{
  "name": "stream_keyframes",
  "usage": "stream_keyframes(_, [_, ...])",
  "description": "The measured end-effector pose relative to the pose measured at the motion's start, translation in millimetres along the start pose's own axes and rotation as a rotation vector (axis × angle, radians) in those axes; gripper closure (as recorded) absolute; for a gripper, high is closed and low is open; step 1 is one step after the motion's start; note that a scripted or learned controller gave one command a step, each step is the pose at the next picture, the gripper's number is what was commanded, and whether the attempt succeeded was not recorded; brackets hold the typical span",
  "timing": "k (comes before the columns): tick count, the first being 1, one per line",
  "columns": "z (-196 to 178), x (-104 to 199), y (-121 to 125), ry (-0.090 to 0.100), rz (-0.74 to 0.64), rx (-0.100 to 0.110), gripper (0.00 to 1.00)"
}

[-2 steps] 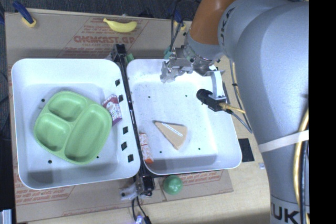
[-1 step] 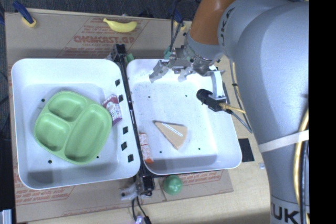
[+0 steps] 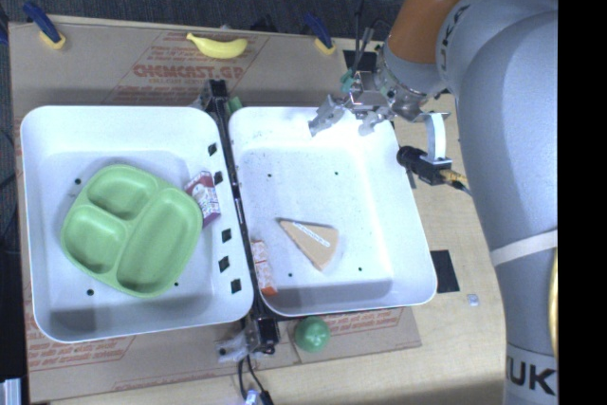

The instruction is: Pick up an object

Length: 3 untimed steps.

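The pincer (image 3: 343, 116) hangs at the upper rim of the right bin (image 3: 403, 232), right of frame centre, its pale metal fingers spread apart with nothing between them; it is released, and well apart from anything it could take. The likeliest target is the wedge-shaped toy slice (image 3: 313, 242), tan with a lighter top face, lying flat on the bin floor in the lower middle of the frame. Being low and flat with sloping sides, it may slip out sideways if the fingers close across the slant rather than the parallel faces, or the tips may scrape the smooth white plastic floor and close over it without purchase. A small red-and-white packet (image 3: 260, 266) lies against the bin's left wall, just beside the divider; a grasp there risks knocking the wall, and the thin crinkly wrapper offers little to hold. In the left bin (image 3: 38, 204) a glossy green sectioned plate (image 3: 131, 228), with three rounded compartments, rests on the floor with a dark red wrapped packet (image 3: 202, 194) touching its upper right rim; the plate looks too broad and shallow for the fingers unless taken by its edge. On the cardboard-covered worktop (image 3: 152, 66) lie a yellow toy banana (image 3: 217, 44) at top and a green ball (image 3: 311, 334) at bottom, both outside the bins
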State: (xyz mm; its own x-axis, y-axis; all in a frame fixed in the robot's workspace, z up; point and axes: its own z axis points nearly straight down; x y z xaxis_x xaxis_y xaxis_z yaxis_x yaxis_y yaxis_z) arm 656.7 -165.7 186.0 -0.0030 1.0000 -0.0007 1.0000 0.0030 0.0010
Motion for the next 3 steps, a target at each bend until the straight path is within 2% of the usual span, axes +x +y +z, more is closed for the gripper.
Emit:
stream_keyframes(1, [95,53,-83,0.002,-0.003,0.007,0.00])
stream_keyframes(2, [84,53,-82,0.000,-0.008,0.008,1.00])
stream_keyframes(3, [-17,48,-160,0.001,-0.001,0.002,1.00])
